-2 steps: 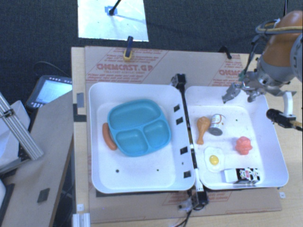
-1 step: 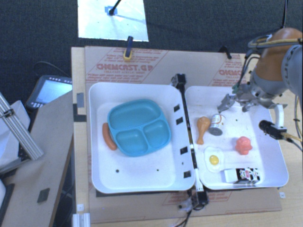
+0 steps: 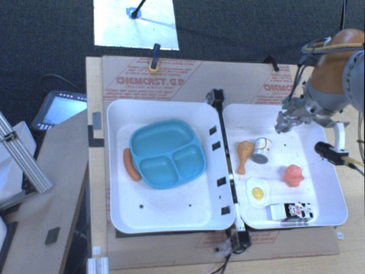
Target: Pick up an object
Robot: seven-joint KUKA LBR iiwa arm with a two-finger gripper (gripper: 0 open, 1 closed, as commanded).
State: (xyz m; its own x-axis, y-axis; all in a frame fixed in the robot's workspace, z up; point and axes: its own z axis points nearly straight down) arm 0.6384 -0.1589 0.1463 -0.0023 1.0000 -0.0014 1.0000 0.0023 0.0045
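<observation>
**Desk:** What do you have on the overhead camera?

**Me:** Two white bins side by side on the table. The left bin (image 3: 117,153) carries a blue divided tray (image 3: 167,153) with an orange sausage (image 3: 131,164) lying just beside its left edge. The right bin (image 3: 333,193) has the loose pieces: a toy drumstick (image 3: 244,154), a small tin can (image 3: 261,150) touching or nearly touching it, a fried egg (image 3: 258,192) below those, a pink lump (image 3: 293,175) to the right, and a black-and-white carton (image 3: 292,212) lying flat along the near wall.

**Desk:** And the arm?

**Me:** I've got it reaching in from the right, orange band high in the frame. The claw (image 3: 285,122) hangs over the far part of the right bin, above and to the right of the can. I see nothing between its tips. Whether they stand apart or together, I cannot tell; they're too small and dark at this angle.

**Desk:** So how far along are we?

**Me:** I'd call it the start of the approach. Every piece lies on a bin floor, none lifted. By my reading, all the real work is left: choose a target, descend, close, raise. The can and drumstick are nearest the claw, so I'd guess one of those, but that's a guess only.

**Desk:** Anything worrying?

**Me:** Those two sit close together, so I judge a descent between them could nudge one aside.
</observation>
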